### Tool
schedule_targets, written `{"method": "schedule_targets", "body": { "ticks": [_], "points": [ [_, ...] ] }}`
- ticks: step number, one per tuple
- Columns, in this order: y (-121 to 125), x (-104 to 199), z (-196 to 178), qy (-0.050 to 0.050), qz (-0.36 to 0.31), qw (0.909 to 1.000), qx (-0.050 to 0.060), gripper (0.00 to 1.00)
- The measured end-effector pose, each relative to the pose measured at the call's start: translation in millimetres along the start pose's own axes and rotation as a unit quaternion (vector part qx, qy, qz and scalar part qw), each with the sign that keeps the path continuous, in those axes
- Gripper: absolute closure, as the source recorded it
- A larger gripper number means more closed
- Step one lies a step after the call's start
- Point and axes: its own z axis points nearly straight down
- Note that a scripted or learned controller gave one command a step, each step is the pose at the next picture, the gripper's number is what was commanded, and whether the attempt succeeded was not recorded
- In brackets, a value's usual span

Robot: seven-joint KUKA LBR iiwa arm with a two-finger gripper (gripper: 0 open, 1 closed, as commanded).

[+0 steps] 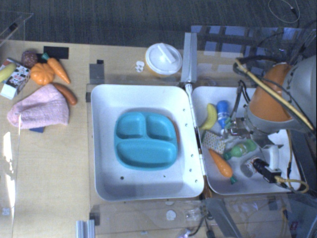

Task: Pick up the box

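My gripper (237, 131) hangs mid right bin (204, 97), open or closed I cannot tell; the speckled box (213, 141) lies by the bin's left wall between banana (210, 117) and carrot (220, 163), so crowding risks catching a neighbour instead.

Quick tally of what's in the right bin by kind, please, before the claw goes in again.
Banana: 1
Carrot: 1
Blue bottle: 1
Green bottle: 1
Patterned box: 1
Total: 5 that I can make out; the arm hides part of the right bin.

Blue tray (146, 145), yellow banana (210, 117), orange carrot (220, 163), pink cloth (39, 109)
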Motion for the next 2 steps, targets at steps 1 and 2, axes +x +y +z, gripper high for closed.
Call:
{"method": "schedule_targets", "body": {
  "ticks": [1,2],
  "points": [
    [0,0,0,0.0,0.0,1.0,0.0,0.0],
    [30,4,14,0.003,0.085,0.9964,0.008,0.0]
  ]
}}
